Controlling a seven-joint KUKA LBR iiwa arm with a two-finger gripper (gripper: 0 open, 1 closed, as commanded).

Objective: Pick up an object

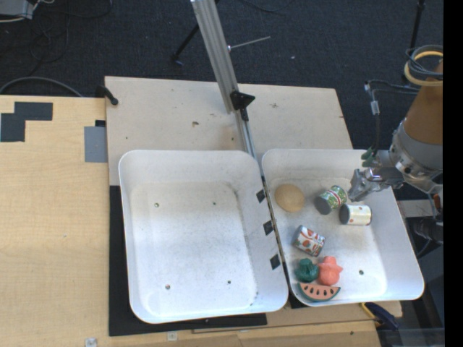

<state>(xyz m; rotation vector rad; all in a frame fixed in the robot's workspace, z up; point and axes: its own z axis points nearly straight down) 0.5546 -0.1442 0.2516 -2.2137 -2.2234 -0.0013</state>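
Seven objects are lying in the right bin: one tan ball, three small cans, one green toy, one pink toy, one watermelon slice. The tool is hovering beside two cans.

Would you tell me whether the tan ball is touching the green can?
Apart. The camera view shows bare white bin floor between the tan ball and the green can.

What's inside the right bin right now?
The right bin holds a tan ball, green can, white cylinder, small carton, green toy, pink toy and watermelon slice. The gripper hides whatever lies under it.
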